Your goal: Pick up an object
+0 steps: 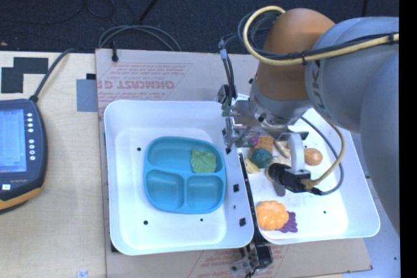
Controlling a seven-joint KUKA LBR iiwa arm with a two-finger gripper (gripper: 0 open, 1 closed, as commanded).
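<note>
Two white bins sit side by side on the bench. The left bin (124,140) holds a blue tray (166,192) with three compartments, lying near the bin's middle. A green lump (203,161) rests in the tray's far right compartment.

The right bin (352,218) carries a heap of small things. An orange pumpkin (271,214) lies near its front left corner, touching a purple piece (290,224) on its right. Farther back sit a teal lump (262,157), a yellow piece (266,141) just behind it, and an orange egg (313,156) toward the middle.

The arm (339,68) hangs over the right bin's far left part, and the gripper (253,135) is low over the heap by the teal lump. Whether it is spread or pinching, I cannot tell.

A pendant (16,153) lies at the bench's left edge.
</note>
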